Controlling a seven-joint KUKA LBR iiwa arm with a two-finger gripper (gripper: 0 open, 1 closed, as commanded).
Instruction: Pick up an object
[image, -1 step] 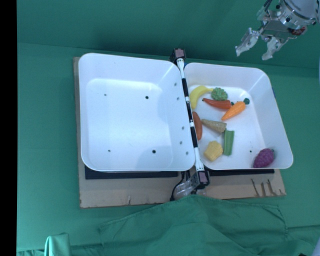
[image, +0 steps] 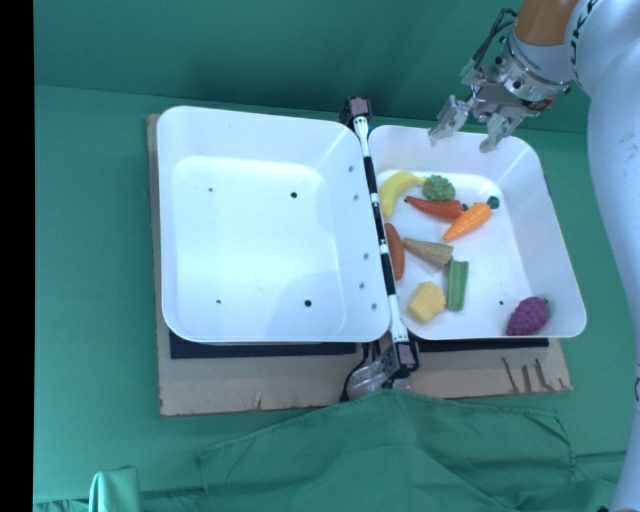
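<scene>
The two-finger metal gripper (image: 468, 128) hangs over the right-hand shallow white bin's (image: 553, 268) far rim, fingers spread wide and holding nothing. Just below it lie a yellow plastic banana (image: 396, 188), a green toy broccoli (image: 438, 187) and two orange carrots (image: 470, 221). A good descent centres on one isolated piece, away from the wall.
</scene>
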